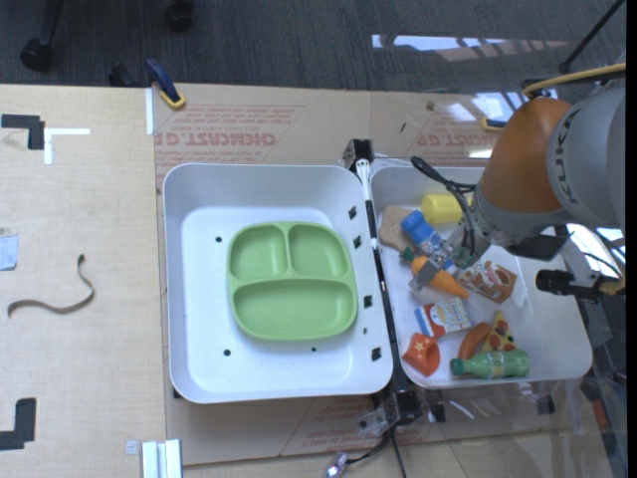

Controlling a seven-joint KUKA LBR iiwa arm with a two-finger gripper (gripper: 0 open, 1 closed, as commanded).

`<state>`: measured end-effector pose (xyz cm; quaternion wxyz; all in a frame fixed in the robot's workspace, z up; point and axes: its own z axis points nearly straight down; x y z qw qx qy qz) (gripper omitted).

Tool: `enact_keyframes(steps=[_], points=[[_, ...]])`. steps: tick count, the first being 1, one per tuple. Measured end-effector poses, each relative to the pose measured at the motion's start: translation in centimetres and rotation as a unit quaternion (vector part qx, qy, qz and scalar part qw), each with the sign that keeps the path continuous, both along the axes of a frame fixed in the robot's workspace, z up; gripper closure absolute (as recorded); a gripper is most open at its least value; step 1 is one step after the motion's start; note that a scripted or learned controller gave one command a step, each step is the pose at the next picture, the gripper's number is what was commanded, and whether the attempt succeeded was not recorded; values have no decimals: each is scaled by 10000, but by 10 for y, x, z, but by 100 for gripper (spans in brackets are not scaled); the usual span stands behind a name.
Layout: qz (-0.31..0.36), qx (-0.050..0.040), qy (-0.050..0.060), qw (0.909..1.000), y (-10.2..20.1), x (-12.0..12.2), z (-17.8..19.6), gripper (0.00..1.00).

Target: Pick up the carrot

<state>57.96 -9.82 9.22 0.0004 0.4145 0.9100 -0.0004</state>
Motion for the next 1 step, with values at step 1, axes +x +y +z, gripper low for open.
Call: enact_keyframes(steps=[1], points=[[12, -14, -5, 10000, 0, 1, 9, 100]])
